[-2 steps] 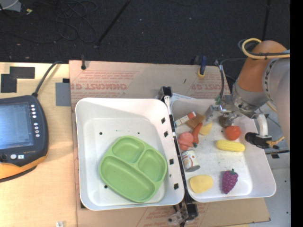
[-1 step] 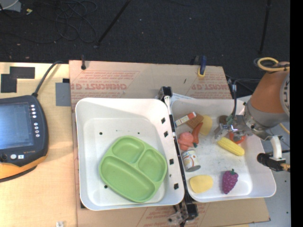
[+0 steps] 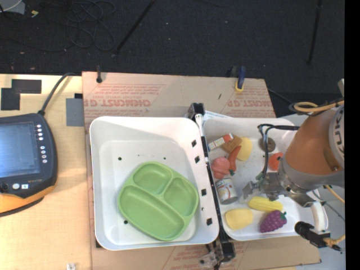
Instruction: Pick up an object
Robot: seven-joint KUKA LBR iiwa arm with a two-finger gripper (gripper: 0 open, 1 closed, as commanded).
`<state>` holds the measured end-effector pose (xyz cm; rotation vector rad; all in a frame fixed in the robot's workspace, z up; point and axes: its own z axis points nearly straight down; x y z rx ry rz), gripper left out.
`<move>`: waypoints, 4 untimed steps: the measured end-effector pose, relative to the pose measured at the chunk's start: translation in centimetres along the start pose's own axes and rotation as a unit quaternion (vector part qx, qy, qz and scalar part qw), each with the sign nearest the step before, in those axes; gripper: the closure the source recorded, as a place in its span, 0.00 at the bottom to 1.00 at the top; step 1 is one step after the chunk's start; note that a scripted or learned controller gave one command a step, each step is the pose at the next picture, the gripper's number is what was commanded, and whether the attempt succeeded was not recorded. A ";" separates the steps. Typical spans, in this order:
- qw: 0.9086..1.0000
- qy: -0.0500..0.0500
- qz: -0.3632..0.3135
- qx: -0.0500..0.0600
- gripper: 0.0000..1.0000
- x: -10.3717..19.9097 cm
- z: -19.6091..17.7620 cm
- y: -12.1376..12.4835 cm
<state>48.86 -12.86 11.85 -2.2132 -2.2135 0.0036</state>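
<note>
Pincer (image 3: pixel 257 189): low inside the right bin (image 3: pixel 247 236), near its centre; fingers splayed apart, nothing between them.

Just below the pincer: yellow banana (image 3: pixel 264 205), lying crosswise. Below that: purple grape bunch (image 3: pixel 273 221). Below and to the left: pale yellow lemon-like piece (image 3: pixel 239 218).

Just left of the pincer: small tin can (image 3: pixel 226 190), tipped on its side. Above the can: red-pink piece (image 3: pixel 221 166) and an orange carrot-like piece (image 3: pixel 234 154).

Above the pincer: yellow piece (image 3: pixel 245 148), a brown piece (image 3: pixel 233 144) touching it, and a small white carton (image 3: pixel 219 143). Up and to the right, against the arm: red piece (image 3: pixel 274 161), partly hidden.

Far left of the pincer: left bin (image 3: pixel 112 139), holding one green divided plate (image 3: pixel 159 199), three compartments, lying flat.

Beyond the bins, far left: black tablet-style pendant (image 3: pixel 25 153) on the bench.
</note>
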 end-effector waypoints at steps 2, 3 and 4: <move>1.000 -0.004 -0.001 -0.004 0.00 3.3 -6.3 10.7; 1.000 -0.004 0.001 -0.008 0.00 -0.4 3.1 15.3; 1.000 0.009 0.001 0.009 0.00 -7.5 1.4 15.2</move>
